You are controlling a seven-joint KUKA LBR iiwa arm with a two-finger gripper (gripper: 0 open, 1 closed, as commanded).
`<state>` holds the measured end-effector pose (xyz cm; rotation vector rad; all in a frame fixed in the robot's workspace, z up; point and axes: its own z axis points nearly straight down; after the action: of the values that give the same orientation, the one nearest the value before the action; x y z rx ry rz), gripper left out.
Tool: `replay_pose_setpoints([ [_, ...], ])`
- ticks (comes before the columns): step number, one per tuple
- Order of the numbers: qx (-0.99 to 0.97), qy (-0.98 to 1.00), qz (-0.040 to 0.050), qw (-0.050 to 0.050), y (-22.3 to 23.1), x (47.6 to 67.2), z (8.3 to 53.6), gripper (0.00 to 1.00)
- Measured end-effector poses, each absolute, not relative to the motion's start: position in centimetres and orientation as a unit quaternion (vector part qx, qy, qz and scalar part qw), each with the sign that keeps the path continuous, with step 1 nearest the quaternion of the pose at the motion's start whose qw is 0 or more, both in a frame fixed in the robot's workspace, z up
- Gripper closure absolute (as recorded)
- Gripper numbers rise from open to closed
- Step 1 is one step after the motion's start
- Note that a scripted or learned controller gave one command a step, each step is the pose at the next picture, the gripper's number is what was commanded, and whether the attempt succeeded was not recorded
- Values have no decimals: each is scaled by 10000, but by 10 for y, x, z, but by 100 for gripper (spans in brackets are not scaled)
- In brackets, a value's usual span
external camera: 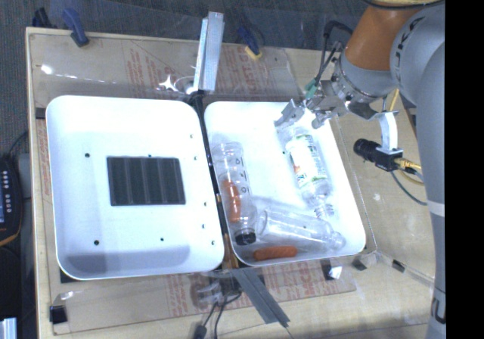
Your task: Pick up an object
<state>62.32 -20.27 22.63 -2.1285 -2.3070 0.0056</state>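
Observation:
My gripper (305, 116) hangs over the far right corner of the right bin (349, 201), open, with its two pale fingers apart and nothing between them. Just below it starts a clear bottle with a white label (308, 165), lying lengthwise along the bin's right side. A clear bottle with orange contents (231, 178) and a black cap lies along the left wall. Another clear bottle (299, 225) lies crosswise near the front. A small orange piece (274, 253) rests against the front wall.
The left bin (76, 141) holds a black ridged rectangular block (145, 180) near its middle. A grey upright bar (208, 54) stands behind the seam between the bins. Blue clamps (76, 27) grip the bench's far edge.

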Motion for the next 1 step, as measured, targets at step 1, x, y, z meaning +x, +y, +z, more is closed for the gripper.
replay_pose_setpoints([
  [1, -6218, -7832, 11, 18, -208, 634, 187, 0],
])
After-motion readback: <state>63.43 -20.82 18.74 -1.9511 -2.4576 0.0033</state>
